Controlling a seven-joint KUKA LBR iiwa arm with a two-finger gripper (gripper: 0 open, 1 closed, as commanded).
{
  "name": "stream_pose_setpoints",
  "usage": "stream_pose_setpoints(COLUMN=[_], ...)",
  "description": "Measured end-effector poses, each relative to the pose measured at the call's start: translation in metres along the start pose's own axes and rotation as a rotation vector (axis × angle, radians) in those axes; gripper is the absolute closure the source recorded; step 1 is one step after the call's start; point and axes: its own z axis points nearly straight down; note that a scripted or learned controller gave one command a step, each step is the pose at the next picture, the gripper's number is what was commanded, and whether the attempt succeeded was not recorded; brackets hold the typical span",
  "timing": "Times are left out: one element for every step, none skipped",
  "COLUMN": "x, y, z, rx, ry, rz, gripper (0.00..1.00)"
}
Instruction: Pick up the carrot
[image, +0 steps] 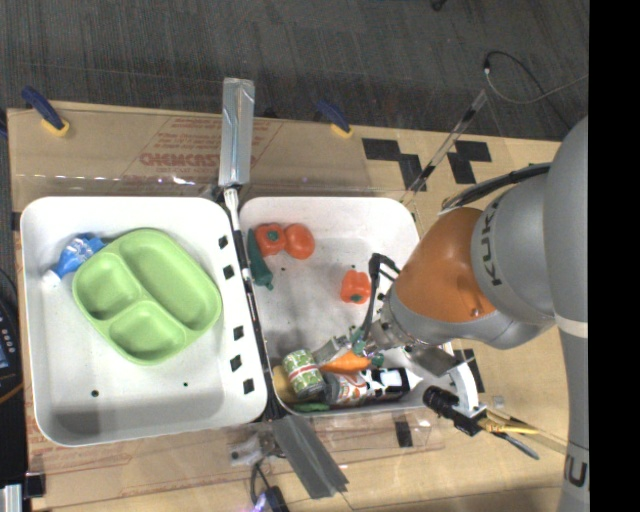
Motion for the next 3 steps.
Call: stream_pose_setpoints(x=[0.016, -0.035, -0.016], y=[0.031, -0.014, -0.001], z=[0.004, -0.048, -0.003], rx=[0.007, 0.008, -0.008], ry=[0.002, 0.002, 0.0], rz=[0.019, 0.068, 0.021], gripper=[0.0, 0.0, 0.0])
